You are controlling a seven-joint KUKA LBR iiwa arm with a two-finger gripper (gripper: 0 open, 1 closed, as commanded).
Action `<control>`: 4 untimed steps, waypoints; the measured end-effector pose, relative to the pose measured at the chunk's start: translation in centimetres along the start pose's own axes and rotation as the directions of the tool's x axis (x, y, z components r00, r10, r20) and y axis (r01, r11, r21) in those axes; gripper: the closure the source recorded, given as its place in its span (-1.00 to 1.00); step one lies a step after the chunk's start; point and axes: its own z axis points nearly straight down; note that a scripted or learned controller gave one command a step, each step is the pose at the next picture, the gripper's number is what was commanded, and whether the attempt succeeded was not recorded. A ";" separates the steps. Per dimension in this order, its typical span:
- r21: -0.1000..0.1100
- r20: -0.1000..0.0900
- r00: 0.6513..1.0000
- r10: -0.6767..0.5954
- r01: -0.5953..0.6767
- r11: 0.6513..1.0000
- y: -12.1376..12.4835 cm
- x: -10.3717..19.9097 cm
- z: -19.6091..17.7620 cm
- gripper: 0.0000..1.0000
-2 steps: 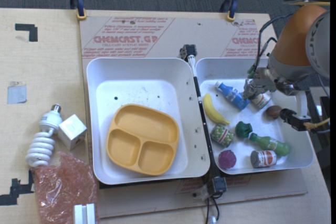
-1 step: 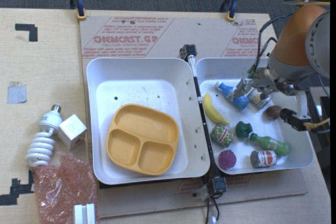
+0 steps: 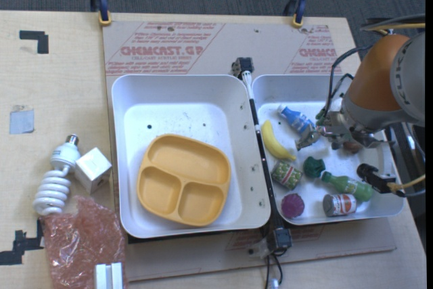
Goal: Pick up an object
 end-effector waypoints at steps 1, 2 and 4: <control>-0.003 0.001 1.000 0.001 -0.001 1.000 0.1 -0.1 -1.0 1.00; -0.002 0.001 1.000 0.001 -0.001 1.000 0.1 -0.1 -1.0 -1.00; -0.005 0.002 1.000 0.001 -0.001 1.000 0.2 -0.1 -2.0 -1.00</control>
